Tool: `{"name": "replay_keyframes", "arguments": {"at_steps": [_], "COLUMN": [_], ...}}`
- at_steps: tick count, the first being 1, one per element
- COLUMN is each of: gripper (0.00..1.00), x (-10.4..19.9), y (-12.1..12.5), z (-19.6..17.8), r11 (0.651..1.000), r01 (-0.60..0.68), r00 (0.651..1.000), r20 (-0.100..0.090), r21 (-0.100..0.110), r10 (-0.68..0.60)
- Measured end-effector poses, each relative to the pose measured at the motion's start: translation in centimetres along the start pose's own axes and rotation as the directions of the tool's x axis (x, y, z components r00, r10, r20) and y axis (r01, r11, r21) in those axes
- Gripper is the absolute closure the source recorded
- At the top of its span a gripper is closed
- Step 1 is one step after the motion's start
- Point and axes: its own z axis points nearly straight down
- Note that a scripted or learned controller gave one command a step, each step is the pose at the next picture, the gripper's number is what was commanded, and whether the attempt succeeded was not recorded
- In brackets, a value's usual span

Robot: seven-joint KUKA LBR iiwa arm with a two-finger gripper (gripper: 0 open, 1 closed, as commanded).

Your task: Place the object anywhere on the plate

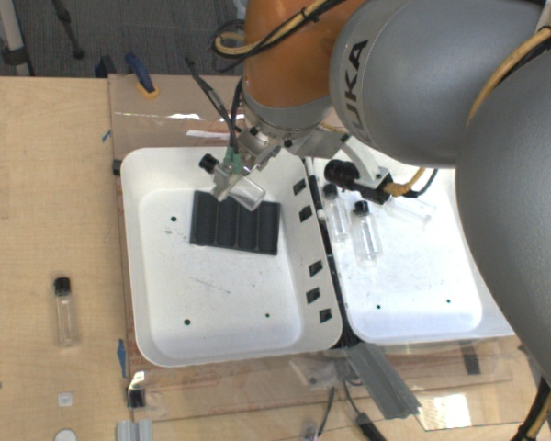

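Observation:
A black ridged plate (236,225) lies flat in the left white bin (165,329), toward its back. My gripper (230,175) hangs over the plate's back edge, reaching down from the orange-banded wrist. A clear glass vial (243,192) with a black cap (207,163) sits slanted between the fingers, its clear end just above the plate's top edge. The gripper is shut on this vial.
Two more clear vials (335,220) (367,237) lie in the right bin (441,329) near its back left. Another capped vial (64,310) rests on the wooden bench left of the bins. The big grey arm covers the upper right.

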Motion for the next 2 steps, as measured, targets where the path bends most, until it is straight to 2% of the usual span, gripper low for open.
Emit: {"name": "replay_keyframes", "arguments": {"at_steps": [1, 2], "gripper": [1.0, 1.0], "x": [0.5, 0.1], "y": [2.0, -0.2], "z": [4.5, 15.4], "r11": [0.974, 0.961], "r01": [-0.225, -0.277], "r00": [0.974, 0.961], "r20": [-0.003, -0.002], "r21": [0.005, 0.001], "r10": [0.225, 0.277]}}
